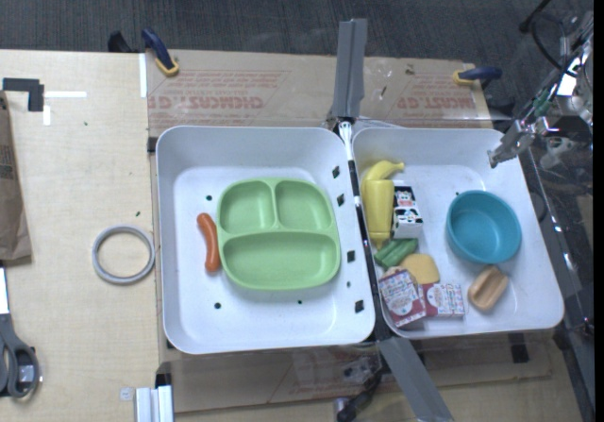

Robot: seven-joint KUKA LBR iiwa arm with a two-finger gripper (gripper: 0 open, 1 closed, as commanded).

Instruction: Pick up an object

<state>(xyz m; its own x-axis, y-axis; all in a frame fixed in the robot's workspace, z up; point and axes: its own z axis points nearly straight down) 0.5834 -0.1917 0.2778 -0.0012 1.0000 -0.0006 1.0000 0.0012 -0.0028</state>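
Claw (505, 148) hangs over right bin (538, 316) top-right rim, can't tell its state; blue bowl (483, 227) sits well below it.

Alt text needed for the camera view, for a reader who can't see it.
Two shallow white bins sit side by side: the left bin holds a green divided plastic plate and an orange toy hot dog; the right bin holds a round blue bowl, a yellow toy banana and small packets.
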